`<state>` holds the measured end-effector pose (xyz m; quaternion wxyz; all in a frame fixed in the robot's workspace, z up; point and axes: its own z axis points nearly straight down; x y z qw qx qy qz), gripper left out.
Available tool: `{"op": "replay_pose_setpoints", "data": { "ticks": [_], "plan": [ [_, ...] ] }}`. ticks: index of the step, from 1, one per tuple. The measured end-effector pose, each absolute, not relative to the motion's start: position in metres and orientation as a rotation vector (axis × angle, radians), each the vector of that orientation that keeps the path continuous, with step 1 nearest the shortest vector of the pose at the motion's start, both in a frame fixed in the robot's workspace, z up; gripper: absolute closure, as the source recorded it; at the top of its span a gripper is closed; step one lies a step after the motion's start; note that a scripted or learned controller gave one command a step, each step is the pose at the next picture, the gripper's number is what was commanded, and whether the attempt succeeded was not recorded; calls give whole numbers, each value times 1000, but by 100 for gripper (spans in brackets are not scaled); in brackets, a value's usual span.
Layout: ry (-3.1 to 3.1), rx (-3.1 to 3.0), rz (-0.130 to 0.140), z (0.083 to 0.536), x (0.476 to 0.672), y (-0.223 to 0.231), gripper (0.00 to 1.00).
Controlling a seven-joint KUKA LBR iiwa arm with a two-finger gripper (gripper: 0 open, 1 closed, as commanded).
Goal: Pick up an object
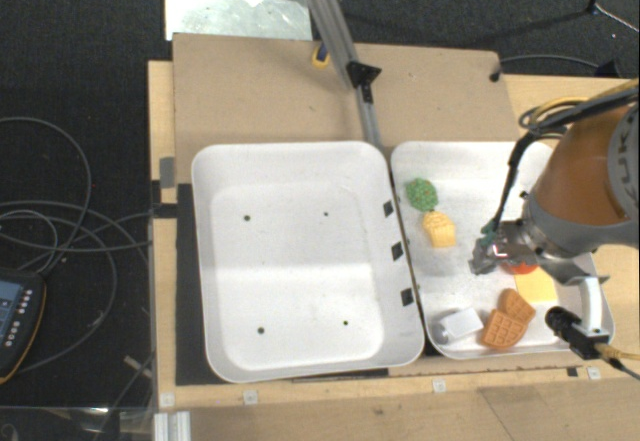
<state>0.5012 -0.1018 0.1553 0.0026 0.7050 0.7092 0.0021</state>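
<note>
The right bin (pixel 462 164) holds several small objects. A green bumpy piece (pixel 421 194) lies near its left wall, with a yellow corn-like piece (pixel 439 229) just below it. A brown waffle piece (pixel 506 320) and a small grey-white block (pixel 459 324) lie near the front rim. A yellow block (pixel 536 285) and a red-orange thing (pixel 523 268) sit partly hidden under the wrist. My gripper (pixel 490 255) hangs low over the middle of the right bin, right of the corn piece and beside the red thing.
The left bin (pixel 215 229) stands beside the right one, with black clips along the shared wall. A grey pole (pixel 335 24) slants across the back of the bench. Cables lie on the floor at the left.
</note>
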Motion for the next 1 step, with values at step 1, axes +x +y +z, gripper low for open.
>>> {"op": "replay_pose_setpoints", "data": {
  "ticks": [1],
  "plan": [
    [2223,2210,7,209,504,-102,100]
  ]
}}
